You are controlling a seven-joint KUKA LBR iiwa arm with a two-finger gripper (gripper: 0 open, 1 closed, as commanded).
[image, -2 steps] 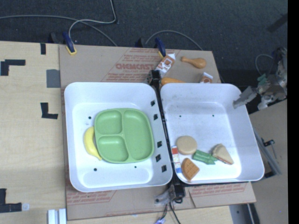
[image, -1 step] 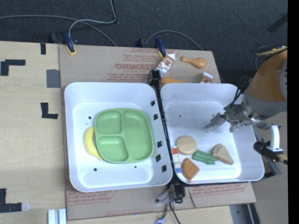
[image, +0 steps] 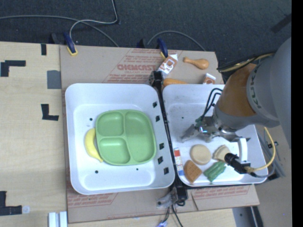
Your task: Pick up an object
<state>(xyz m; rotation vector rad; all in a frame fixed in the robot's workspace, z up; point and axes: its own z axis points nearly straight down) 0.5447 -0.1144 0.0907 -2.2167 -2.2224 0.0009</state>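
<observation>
Presently, the end effector (image: 196,129) sits low in the right bin (image: 182,105), reaching in from the right; whether it is released or clenched cannot be told at this slant, and nothing is seen grasped in it.

Candidate items, right bin, near front wall:
- round tan disc (image: 200,154), just beside the end effector on its near side
- small cream piece (image: 221,152), beside the disc
- green object (image: 214,170), tilted, at the front
- brown wedge (image: 191,171), touching or nearly touching the green object

Left bin (image: 75,141): green divided plate (image: 126,137) with a banana (image: 92,145) tucked at its left edge, partly beneath it.

On the counter (image: 28,141) behind the bins: a tan pear-like toy (image: 196,62) and a small printed packet (image: 167,64).

Risks, as judged: the four items lie crowded, so a descent could push one against another or close on two at once; the end effector appears set over bare bin floor, so closing there may catch nothing; a cable (image: 265,162) loops near the items and might snag.

Obscured: the arm's bulk hides the bin's right rear corner; an orange object (image: 174,82) behind the bin rim is cut off; the small items' identities are hard to make out.
</observation>
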